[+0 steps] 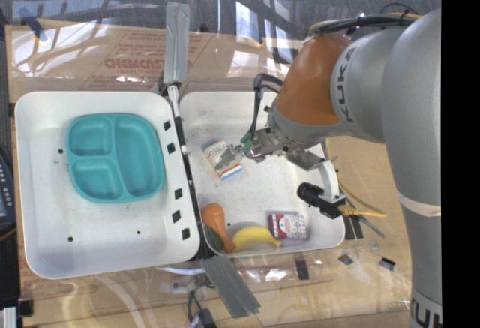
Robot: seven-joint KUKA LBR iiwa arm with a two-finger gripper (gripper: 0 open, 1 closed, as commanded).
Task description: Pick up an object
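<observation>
Cardboard (112, 56) underlies 2 white bins (45, 244); claw (251, 146) state unclear beside a small carton (223, 159).

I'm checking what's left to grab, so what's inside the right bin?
The right bin holds a small box, a carrot, a banana and a red packet. The arm covers the bin's far right corner.
</observation>
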